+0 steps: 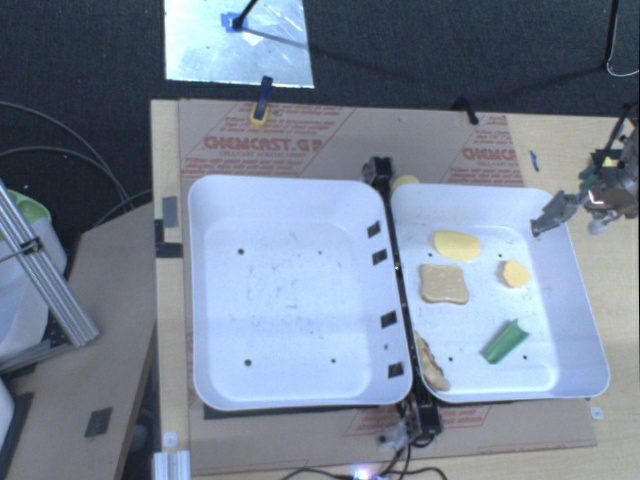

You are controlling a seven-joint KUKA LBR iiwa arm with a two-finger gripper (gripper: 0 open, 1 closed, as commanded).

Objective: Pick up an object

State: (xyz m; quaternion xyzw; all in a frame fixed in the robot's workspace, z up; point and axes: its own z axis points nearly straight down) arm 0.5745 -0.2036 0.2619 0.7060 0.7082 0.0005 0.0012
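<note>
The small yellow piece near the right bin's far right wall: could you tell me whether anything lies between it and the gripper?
Nothing visible does. The gripper sits at the right bin's upper right rim, and the small yellow piece lies just below and left of it on bare floor. The larger yellow piece, toast slice and green piece lie off that line.

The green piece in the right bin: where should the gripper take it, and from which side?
The green piece is long and narrow, lying flat on a diagonal with bare bin floor around it. Probably best gripped at its middle, across the narrow width, coming straight down with fingers turned square to its long axis. The gripper sits at the bin's upper right rim.
</note>
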